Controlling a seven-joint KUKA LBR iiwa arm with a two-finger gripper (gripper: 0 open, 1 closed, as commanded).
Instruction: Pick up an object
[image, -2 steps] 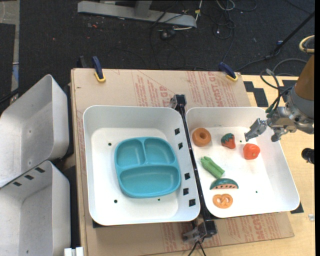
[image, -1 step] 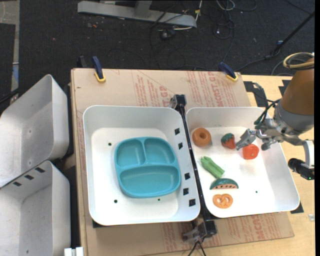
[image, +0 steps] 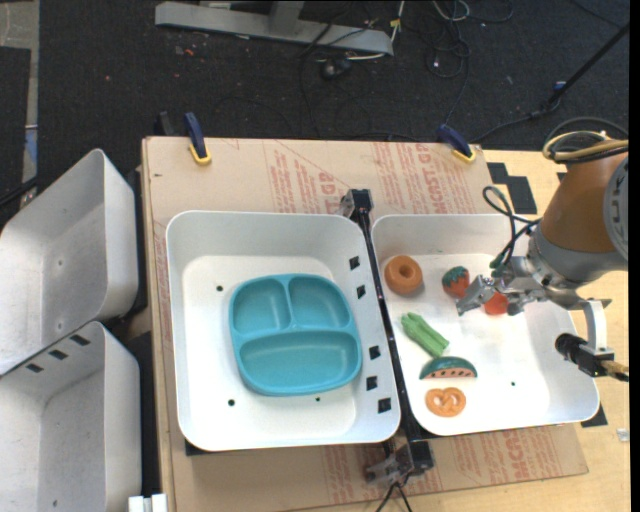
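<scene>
Tool (image: 487, 299): low in right bin (image: 560, 400), grip state unclear
Beside tool: strawberry (image: 456, 279), red piece (image: 497, 306)
Nearby: donut (image: 404, 274), pickle (image: 425, 333), watermelon (image: 448, 369), pretzel (image: 445, 402)
Left bin (image: 200, 400): plate (image: 295, 333)

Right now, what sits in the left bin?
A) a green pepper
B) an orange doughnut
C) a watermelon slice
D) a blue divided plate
D: the blue divided plate lies alone in the left bin, while the doughnut, watermelon slice and green piece lie in the right bin.
</scene>
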